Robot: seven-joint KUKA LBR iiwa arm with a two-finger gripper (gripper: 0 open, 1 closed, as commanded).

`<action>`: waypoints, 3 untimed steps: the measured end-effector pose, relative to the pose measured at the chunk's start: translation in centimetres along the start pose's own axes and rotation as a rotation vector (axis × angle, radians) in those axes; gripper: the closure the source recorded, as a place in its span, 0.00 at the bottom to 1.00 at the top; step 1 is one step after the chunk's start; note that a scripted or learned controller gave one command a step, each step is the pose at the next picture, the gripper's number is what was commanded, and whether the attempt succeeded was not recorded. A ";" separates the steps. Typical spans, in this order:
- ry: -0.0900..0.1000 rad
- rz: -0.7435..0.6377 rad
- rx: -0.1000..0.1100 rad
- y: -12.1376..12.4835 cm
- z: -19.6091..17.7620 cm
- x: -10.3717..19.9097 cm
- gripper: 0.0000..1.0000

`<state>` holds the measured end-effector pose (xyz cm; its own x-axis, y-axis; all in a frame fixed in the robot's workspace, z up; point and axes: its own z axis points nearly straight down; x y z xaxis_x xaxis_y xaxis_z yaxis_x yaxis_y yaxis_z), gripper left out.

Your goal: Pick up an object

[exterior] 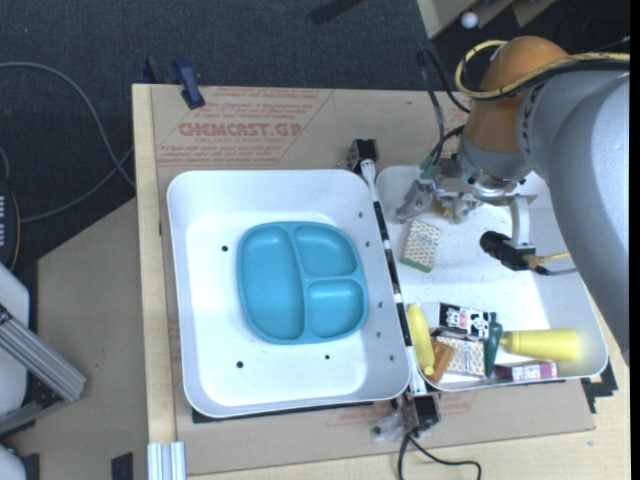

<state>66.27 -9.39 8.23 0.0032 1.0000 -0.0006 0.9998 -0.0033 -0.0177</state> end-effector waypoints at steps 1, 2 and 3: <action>-0.001 0.000 0.000 0.0 0.0 0.0 0.00; 0.002 -0.002 -0.004 -0.1 -0.1 -0.9 0.00; 0.001 0.000 -0.001 0.0 0.0 -0.9 0.00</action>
<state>66.28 -10.25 8.23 0.0028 1.0000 0.0003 0.9999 -0.0028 -0.0165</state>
